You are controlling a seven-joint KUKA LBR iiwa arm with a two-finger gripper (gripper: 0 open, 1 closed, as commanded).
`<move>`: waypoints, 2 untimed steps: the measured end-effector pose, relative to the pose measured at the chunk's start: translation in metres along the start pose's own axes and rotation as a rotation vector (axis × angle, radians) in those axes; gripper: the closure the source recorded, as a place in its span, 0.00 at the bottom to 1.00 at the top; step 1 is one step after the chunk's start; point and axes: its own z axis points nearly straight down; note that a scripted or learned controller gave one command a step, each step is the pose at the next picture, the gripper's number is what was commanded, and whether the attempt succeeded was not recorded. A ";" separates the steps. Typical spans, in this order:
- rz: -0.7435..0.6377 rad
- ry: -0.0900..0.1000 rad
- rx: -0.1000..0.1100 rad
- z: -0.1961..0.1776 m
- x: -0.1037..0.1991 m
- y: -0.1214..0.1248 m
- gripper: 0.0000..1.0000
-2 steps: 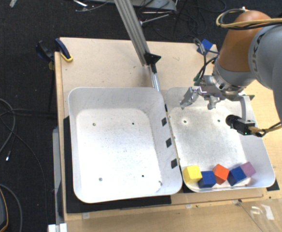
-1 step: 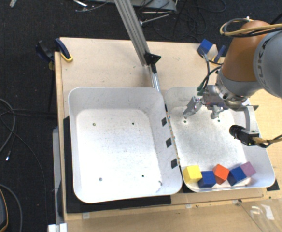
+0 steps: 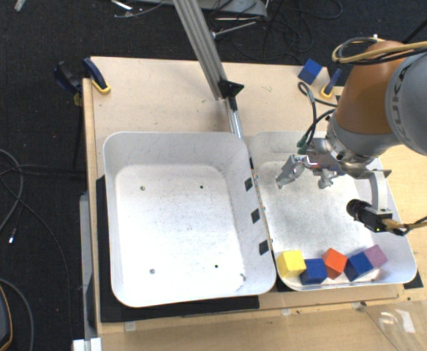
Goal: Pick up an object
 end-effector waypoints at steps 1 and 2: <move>0.003 -0.003 -0.002 0.053 -0.051 0.054 0.00; -0.001 0.001 0.003 0.072 -0.027 0.017 0.00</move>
